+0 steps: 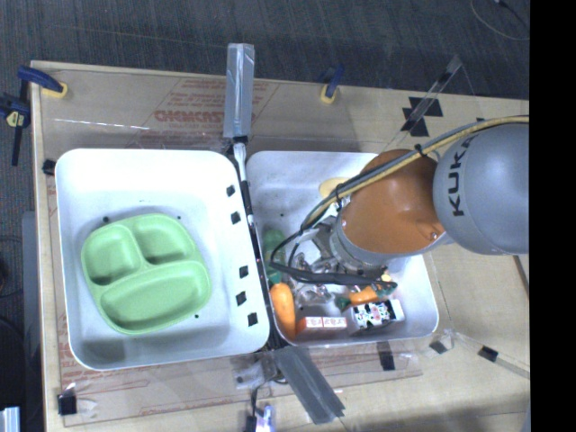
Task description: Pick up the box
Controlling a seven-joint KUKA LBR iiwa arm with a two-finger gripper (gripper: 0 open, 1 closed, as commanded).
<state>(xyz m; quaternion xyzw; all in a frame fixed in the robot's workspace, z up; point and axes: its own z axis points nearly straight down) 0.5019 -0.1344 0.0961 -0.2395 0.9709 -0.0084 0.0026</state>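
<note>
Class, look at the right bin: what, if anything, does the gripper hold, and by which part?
It cannot be told: the arm's wrist hides the gripper low over the clutter in the right bin.

2 white bins: left bin [72, 241], right bin [288, 174]. 1 green divided tray [144, 273], w/ 3 compartments, in left bin. Right bin: 1 orange carrot-like item [283, 304], 1 box [376, 313], 1 flat red-labelled pack [324, 323], 1 small green item [271, 239]. Rest hidden under arm, can't count.
</note>
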